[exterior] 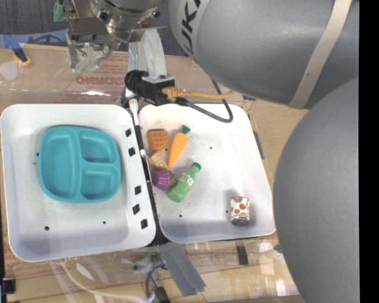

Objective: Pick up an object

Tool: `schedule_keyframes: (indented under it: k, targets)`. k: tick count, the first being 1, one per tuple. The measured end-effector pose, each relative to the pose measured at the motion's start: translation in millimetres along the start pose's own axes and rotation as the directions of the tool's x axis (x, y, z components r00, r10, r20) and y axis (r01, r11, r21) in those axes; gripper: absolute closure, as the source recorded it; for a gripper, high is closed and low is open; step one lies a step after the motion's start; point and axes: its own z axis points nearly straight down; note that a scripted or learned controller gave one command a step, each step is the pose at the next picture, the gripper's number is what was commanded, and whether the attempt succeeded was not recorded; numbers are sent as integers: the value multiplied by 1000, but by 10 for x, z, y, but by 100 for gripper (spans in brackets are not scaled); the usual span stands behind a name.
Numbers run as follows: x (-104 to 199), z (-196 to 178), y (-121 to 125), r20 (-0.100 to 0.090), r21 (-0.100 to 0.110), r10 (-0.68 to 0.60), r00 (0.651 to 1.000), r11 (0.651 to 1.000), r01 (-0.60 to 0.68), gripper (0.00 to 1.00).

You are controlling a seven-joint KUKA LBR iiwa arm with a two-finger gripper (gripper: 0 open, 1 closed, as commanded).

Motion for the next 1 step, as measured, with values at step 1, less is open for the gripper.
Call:
schedule_keyframes:
  k: [1]
  targets:
    - [-65,14,121,2,-2,-342,940,940,342,100]
